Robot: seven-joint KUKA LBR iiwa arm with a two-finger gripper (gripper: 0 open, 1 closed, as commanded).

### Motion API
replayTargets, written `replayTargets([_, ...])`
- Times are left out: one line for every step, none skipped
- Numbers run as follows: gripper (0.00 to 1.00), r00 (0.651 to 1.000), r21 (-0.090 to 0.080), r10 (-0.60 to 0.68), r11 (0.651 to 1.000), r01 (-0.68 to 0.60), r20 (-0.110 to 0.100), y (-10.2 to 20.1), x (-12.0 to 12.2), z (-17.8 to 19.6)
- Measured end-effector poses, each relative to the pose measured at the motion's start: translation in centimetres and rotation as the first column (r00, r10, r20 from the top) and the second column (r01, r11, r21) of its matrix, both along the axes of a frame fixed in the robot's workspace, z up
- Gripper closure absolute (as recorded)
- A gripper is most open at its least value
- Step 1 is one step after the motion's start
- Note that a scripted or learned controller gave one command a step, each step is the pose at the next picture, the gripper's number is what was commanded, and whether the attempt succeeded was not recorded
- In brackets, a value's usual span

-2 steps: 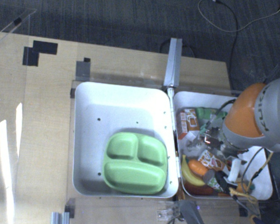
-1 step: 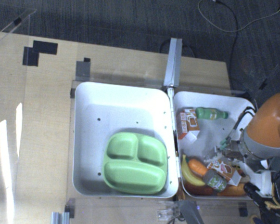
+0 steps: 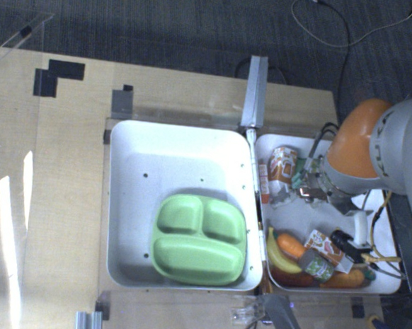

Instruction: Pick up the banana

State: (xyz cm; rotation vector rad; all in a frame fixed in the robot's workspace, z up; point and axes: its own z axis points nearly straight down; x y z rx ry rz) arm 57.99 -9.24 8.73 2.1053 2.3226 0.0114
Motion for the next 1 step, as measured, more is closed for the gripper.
replayTargets([0.0,0.988,-0.005,0.156,0.988,-0.156,0.002,-5.4,-6.43,0.07])
